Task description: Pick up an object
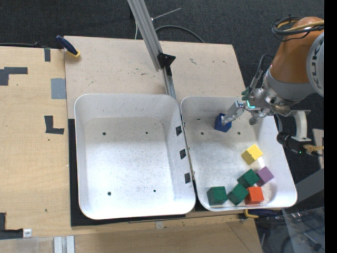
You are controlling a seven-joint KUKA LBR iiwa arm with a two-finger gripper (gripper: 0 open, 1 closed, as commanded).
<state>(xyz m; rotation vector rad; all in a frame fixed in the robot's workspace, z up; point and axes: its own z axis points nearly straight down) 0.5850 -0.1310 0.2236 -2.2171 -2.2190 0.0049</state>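
Gripper (227, 119) low in right bin (210, 146), fingers closed on blue block (221, 123) (upper-middle of bin), yellow block (253, 153) at 4 o'clock, purple, green, orange cluster at 5 o'clock, left bin (126, 157) at 9 o'clock.
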